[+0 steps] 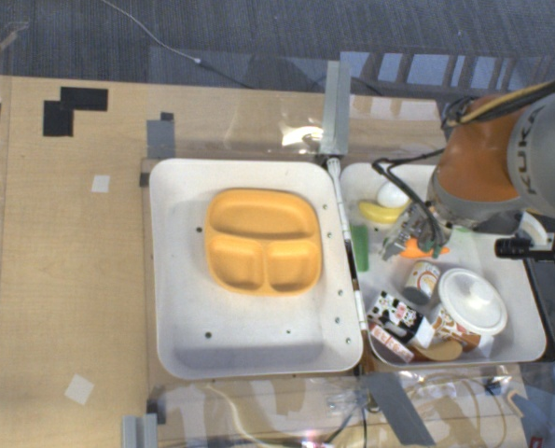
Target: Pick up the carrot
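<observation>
The left bin [174, 278] is sitting wide, with bare white floor all round the yellow divided tray [261, 239] lying at its centre. The right bin [529, 339] is crowded: a white lidded bowl [473, 301] is sitting at five o'clock, a banana [380, 212] and an egg [392, 194] at eleven. The arm [501, 157] is reaching in from three o'clock, the gripper [413, 241] hanging at the bin's middle. The carrot [415, 246] is lying just under it, orange showing; whether the fingers are closing on it cannot be told.
</observation>
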{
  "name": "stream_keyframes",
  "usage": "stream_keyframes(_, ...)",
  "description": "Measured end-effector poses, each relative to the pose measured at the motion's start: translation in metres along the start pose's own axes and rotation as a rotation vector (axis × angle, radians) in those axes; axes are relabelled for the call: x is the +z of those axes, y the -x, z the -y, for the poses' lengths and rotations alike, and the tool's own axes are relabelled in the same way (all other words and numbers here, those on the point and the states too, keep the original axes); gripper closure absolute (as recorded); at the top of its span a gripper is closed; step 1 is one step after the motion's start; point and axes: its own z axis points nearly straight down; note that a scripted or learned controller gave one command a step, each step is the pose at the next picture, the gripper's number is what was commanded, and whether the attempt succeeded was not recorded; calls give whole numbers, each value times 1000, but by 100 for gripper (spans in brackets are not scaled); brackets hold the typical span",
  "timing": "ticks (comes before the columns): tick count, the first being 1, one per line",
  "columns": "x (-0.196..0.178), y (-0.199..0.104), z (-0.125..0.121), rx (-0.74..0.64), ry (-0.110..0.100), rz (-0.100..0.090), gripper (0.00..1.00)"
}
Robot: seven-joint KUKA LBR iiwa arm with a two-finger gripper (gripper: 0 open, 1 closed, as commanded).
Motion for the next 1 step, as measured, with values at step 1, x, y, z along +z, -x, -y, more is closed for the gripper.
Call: stream_keyframes(1,-83,-31,-42,-201,-5,-23,100)
